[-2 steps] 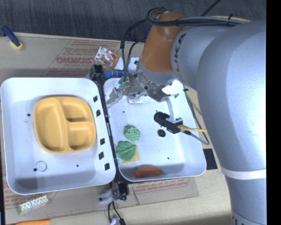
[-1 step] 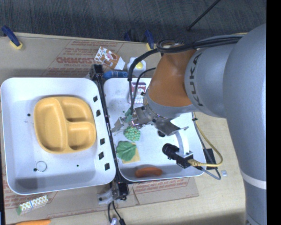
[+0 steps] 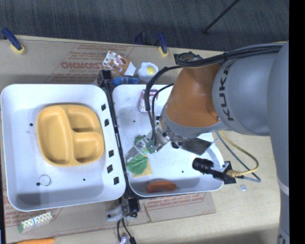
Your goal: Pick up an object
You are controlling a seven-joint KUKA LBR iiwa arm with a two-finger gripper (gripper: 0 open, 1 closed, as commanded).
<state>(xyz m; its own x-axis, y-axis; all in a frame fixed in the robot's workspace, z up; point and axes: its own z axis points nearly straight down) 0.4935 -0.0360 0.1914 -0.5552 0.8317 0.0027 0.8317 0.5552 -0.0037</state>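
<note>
The grey arm reaches over the right bin, its end effector low near the bin's left wall; whether it is open or closed cannot be told. A green leaf-shaped toy lies just below it, and an orange sausage-shaped toy lies by the bin's front edge.

So my claw is down in the right bin, just above a leafy thing with a sausage near the front wall. Left bin holds a divided tray; both bins sit side by side on the desk.
</note>
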